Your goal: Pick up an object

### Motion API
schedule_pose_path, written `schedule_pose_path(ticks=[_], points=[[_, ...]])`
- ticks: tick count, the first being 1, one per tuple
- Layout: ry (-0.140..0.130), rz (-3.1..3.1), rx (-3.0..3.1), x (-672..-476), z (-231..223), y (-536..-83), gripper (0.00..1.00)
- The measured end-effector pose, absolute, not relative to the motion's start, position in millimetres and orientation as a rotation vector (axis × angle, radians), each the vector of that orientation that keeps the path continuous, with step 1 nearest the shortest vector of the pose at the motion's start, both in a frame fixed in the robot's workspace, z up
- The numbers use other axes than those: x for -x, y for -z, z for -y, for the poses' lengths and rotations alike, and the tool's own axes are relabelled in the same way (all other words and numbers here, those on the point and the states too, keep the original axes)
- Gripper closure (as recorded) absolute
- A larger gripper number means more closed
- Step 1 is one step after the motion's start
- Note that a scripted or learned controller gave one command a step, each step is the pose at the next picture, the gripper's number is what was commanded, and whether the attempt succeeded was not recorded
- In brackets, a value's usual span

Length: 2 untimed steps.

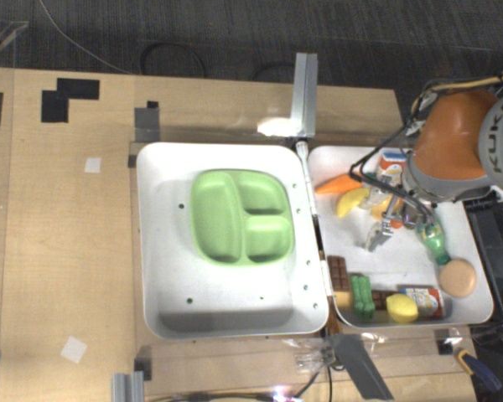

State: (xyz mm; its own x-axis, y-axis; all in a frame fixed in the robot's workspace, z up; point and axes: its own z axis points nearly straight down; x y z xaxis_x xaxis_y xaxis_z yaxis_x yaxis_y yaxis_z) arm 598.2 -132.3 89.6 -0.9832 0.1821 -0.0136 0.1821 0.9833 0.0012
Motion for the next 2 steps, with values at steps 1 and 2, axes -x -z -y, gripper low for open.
schedule_pose_path(ticks=[1, 2], points=[[-0.002, -3.083, -0.51, -573.7, 81.5, -90.6, 0.0], [-0.004, -3.025, -0.782, -550.0, 124.1, -90.7, 0.0]])
